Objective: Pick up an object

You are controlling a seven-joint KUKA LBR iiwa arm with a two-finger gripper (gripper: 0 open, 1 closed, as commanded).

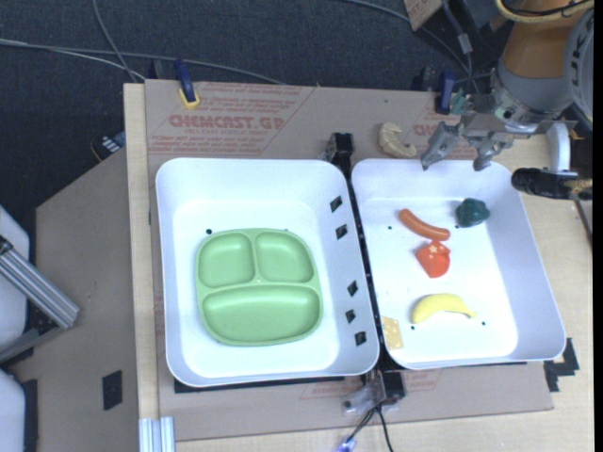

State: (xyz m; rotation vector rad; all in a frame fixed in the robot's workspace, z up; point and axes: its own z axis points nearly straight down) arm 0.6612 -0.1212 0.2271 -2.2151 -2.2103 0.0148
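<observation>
hand (457,158) open above right bin's (537,281) far edge, broccoli (472,212) just below

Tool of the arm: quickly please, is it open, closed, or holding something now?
Tool: open, holding nothing, above the far rim of the right bin.

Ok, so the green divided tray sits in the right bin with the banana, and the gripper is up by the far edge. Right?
Not quite. The green divided tray sits in the left bin, not with the banana, which is in the right bin. The camera view shows this. The gripper is indeed by the far edge.
</observation>
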